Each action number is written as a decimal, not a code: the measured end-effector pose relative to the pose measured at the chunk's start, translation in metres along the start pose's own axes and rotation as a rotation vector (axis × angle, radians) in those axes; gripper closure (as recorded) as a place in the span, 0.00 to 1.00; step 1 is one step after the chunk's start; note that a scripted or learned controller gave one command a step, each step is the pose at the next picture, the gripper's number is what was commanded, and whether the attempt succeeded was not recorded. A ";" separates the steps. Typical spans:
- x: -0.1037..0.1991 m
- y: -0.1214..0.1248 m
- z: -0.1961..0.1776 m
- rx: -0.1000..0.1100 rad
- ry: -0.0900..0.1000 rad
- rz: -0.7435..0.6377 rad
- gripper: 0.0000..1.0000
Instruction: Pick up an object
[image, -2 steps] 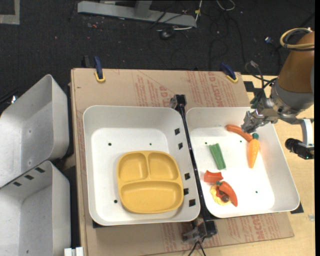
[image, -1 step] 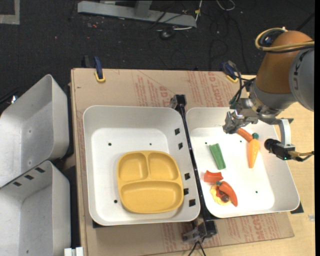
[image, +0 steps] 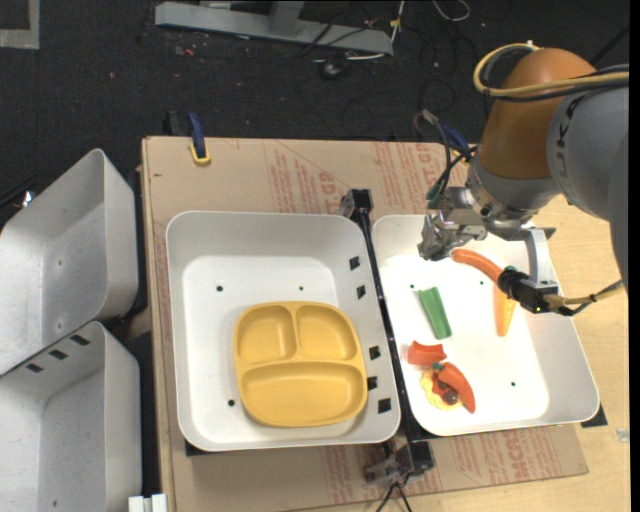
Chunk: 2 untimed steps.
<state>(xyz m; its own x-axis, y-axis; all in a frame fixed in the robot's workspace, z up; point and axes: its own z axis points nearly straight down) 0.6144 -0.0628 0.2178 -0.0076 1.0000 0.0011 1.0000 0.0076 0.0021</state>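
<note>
Near the right bin's (image: 560, 400) far rim, pincer (image: 440, 240) hovers.

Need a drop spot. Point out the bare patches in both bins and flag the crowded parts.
Left bin: bare floor behind the yellow divided plate, toward the far wall. Right bin: bare patch at the near right, right of the red pieces. Crowded: its far end, where the gripper hangs by the orange pieces, with the green stick mid-left.
</note>
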 end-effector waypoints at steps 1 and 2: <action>0.053 -0.008 -0.013 0.001 0.000 -0.001 1.00; 0.100 -0.009 -0.021 0.001 0.000 0.000 1.00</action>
<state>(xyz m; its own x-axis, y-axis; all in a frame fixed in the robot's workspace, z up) 0.6042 0.0372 0.2392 -0.0080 1.0000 0.0014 1.0000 0.0080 0.0012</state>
